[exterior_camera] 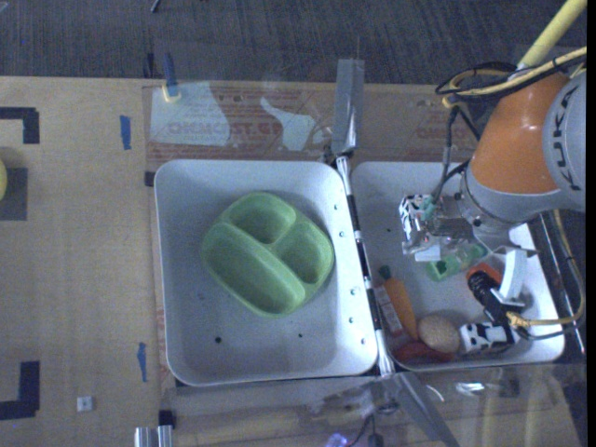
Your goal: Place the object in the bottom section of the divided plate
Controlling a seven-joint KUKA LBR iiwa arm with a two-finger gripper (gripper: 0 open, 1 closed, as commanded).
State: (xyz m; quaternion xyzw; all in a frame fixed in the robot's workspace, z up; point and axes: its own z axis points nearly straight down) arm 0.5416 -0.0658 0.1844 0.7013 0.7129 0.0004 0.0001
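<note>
Arm over right bin, green plate alone in left bin.

Near edge of the right bin (549, 347): potato (439, 331), carrot (400, 305), black-and-white toy (484, 336) bunched along the front wall, little slack there. Gripper (421, 226) hangs above that bin's middle; can't tell finger state or which object is the target. Divided plate (268, 251) sits mid left bin (177, 343), tilted, bare floor all round, clear of walls.
</note>
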